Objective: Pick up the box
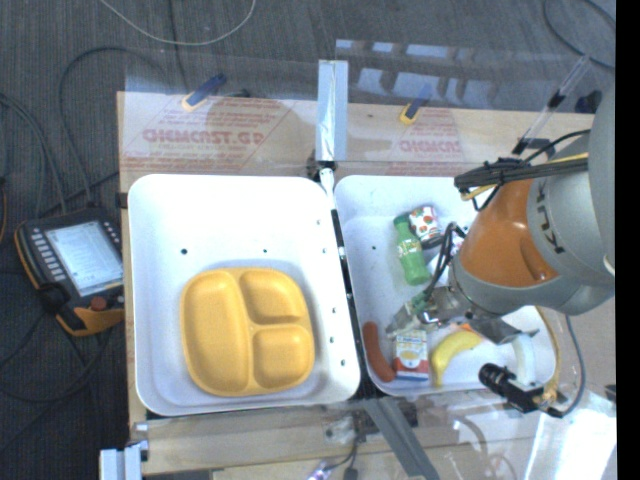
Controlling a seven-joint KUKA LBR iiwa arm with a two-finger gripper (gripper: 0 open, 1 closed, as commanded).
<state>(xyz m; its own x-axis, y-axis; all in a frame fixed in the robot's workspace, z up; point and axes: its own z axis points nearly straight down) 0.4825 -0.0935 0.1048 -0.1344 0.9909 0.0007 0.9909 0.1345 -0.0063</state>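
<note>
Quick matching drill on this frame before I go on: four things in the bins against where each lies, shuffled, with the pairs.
Things:
1. tray
2. bottle
3. banana
4. box

Places:
A. right bin, upper middle
B. right bin, front edge, just left of the banana
C. left bin
D. right bin, front, below the arm

Pairs: 1-C, 2-A, 3-D, 4-B

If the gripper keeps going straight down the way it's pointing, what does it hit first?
Probably the small white and red carton box, just under the gripper in the right white bin; depth is unclear.
</note>
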